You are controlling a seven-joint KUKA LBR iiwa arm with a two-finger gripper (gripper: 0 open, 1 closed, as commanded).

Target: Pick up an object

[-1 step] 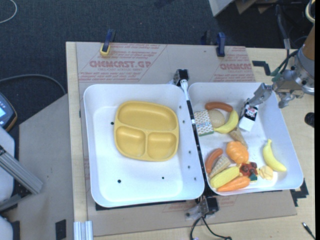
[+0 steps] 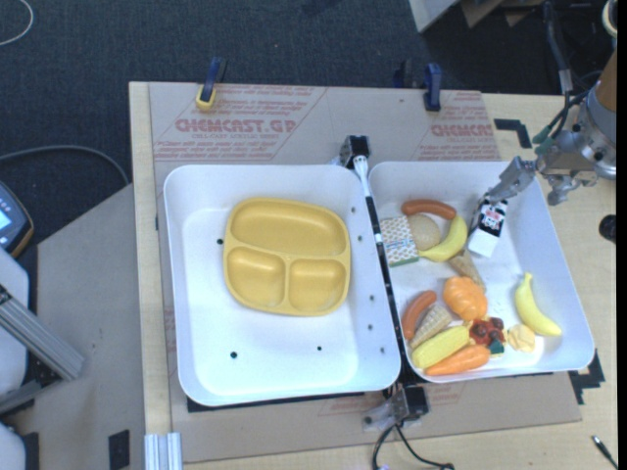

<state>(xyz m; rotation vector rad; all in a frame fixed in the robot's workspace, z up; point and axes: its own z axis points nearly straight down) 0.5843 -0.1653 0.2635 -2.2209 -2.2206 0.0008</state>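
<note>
My gripper (image 2: 530, 192) hangs over the far right corner of the right bin (image 2: 566, 262), fingers spread apart and nothing between them. A small white carton with black and red marks (image 2: 487, 229) lies just below the left fingertip (image 2: 503, 188); I cannot tell whether they touch. Toy food fills the rest of the right bin: a red sausage (image 2: 428, 207), a curved banana (image 2: 451, 242), a pale roll (image 2: 424, 228), a green and white packet (image 2: 397, 240), an orange (image 2: 464, 297), a second banana (image 2: 535, 307), a carrot (image 2: 457, 361) and a corn cob (image 2: 439, 346).
A yellow divided plate (image 2: 287, 256) lies in the left bin (image 2: 196, 341). A black rail (image 2: 374, 253) runs between the two bins. Clamps (image 2: 207, 93) (image 2: 431, 86) hold the board's far edge. Cables hang at the near edge (image 2: 397, 424).
</note>
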